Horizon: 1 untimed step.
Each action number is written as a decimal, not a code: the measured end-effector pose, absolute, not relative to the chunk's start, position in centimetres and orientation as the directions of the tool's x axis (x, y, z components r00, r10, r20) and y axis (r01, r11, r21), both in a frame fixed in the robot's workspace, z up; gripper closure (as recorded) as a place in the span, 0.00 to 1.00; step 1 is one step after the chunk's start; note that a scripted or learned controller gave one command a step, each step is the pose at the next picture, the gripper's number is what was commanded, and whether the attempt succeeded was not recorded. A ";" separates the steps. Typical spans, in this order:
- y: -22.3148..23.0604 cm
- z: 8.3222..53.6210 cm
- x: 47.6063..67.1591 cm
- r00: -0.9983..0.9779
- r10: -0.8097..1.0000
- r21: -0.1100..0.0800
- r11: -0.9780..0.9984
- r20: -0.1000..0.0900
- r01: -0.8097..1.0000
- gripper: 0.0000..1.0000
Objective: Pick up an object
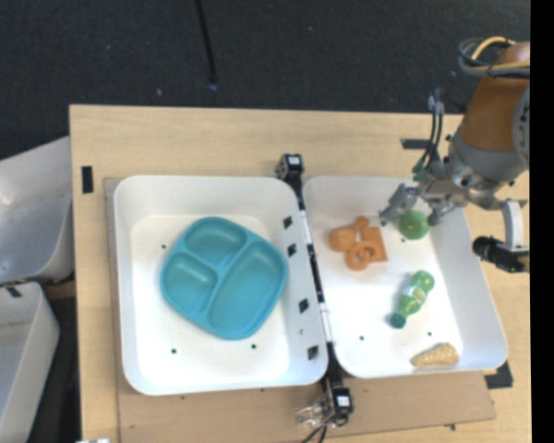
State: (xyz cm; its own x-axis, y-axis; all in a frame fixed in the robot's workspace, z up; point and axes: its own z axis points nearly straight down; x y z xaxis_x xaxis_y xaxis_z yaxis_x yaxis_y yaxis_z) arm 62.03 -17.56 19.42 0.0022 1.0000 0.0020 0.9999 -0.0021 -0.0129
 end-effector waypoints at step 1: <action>-17.5 20.4 62.3 -0.001 1.000 0.002 0.001 0.000 1.000 0.00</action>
